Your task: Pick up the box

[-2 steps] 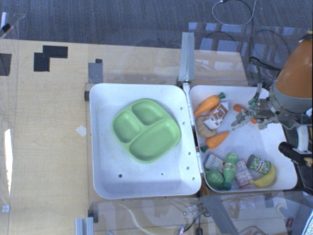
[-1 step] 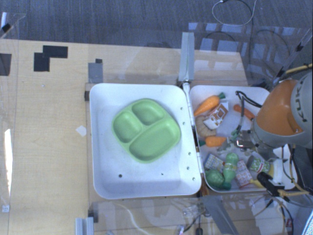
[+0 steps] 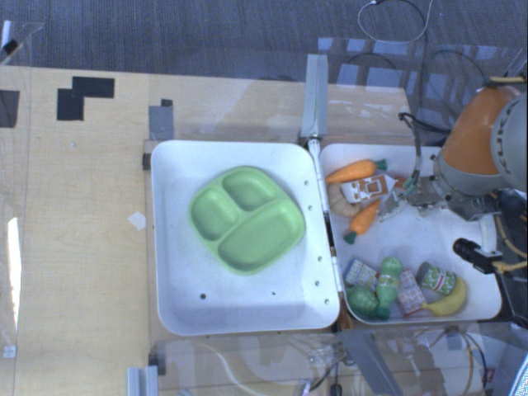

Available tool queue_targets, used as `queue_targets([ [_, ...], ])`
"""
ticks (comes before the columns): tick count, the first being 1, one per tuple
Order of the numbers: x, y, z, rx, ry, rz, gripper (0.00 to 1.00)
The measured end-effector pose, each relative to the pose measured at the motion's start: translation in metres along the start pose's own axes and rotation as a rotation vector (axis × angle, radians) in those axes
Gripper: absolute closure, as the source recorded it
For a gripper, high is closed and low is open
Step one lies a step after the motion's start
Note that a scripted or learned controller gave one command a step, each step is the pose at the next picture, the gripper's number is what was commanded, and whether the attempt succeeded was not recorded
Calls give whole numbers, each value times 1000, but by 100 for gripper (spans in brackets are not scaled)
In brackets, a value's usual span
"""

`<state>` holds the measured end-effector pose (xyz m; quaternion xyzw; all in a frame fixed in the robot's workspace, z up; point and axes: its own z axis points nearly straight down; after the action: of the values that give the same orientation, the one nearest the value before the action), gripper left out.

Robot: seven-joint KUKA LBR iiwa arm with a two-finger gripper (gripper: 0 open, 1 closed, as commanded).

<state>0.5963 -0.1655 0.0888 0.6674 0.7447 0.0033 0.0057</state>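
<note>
The box (image 3: 364,190) is small, white and orange, and lies flat at the far left of the right bin (image 3: 429,246). One carrot (image 3: 355,171) lies just behind it and a second carrot (image 3: 364,218) lies just in front. My gripper (image 3: 396,198) hangs low right beside the box's right end, reaching in from the right under the grey wrist and its orange band (image 3: 474,134). Nothing is seen lifted, and the box rests on the bin floor.
The left bin (image 3: 173,295) bears a green divided plate (image 3: 247,219). Along the right bin's front edge lie a green bottle (image 3: 384,285), small cans (image 3: 436,278), packets and a banana (image 3: 451,302). A metal divider (image 3: 314,97) stands between the bins at the back.
</note>
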Motion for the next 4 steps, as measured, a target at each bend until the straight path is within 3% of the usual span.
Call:
queue_targets([
  [1, -32, 53, 2, 30, 31, -32, 0],
  [2, -8, -27, 0, 3, 2, 157, 0],
  [3, -11, 55, 3, 6, 1, 207, 0],
  [4, -18, 74, -68, 5, 1, 240, 0],
])
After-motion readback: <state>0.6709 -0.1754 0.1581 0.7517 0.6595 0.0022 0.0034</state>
